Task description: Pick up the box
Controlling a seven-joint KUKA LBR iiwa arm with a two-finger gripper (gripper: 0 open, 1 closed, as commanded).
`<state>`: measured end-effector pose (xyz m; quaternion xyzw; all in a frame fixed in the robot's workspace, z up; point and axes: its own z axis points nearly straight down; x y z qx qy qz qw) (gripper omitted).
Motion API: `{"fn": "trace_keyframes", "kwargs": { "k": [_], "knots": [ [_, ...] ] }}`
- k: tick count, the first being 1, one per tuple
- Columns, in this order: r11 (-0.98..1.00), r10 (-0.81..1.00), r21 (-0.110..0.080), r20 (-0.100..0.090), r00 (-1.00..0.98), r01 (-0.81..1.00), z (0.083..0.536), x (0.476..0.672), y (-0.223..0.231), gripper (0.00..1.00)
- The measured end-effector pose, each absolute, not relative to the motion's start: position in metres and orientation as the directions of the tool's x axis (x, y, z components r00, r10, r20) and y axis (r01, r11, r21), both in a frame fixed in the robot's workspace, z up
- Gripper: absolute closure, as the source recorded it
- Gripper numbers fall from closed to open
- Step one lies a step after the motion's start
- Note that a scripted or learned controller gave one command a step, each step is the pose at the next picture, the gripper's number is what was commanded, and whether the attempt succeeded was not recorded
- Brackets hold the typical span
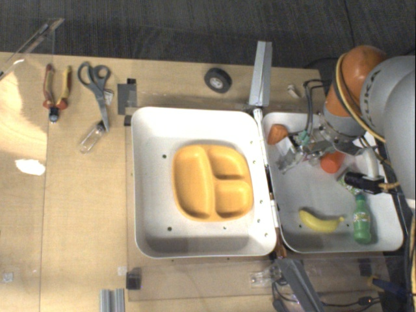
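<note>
A yellow box (pixel 212 181) with three compartments lies open side up in the middle of the left bin (pixel 149 226). My gripper (pixel 290 158) hangs low over the upper left part of the right bin (pixel 338 244), well to the right of the box and across the wall between the bins. Nothing shows in its grasp. The grey arm with the orange band (pixel 356 70) reaches in from the upper right.
In the right bin lie an orange-red piece (pixel 277 133) at the top left, a red piece (pixel 330 162) beside the gripper, a banana (pixel 320 221) and a green bottle (pixel 361 220). Scissors (pixel 97 90), pliers (pixel 55 93) and a tape roll (pixel 218 80) rest on the bench.
</note>
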<state>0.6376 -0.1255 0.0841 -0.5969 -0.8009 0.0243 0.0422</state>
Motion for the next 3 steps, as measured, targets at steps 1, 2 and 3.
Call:
{"fn": "trace_keyframes", "kwargs": {
  "k": [1,2,3],
  "knots": [
    [0.194,0.981,-0.101,0.021,-0.193,0.976,0.083,0.644,-0.12,0.0],
    [0.195,0.981,-0.103,0.015,-0.194,0.975,0.093,0.643,-0.124,1.0],
    [0.385,0.923,0.009,-0.004,-0.385,0.923,0.243,0.628,-0.048,1.0]
  ]
}}
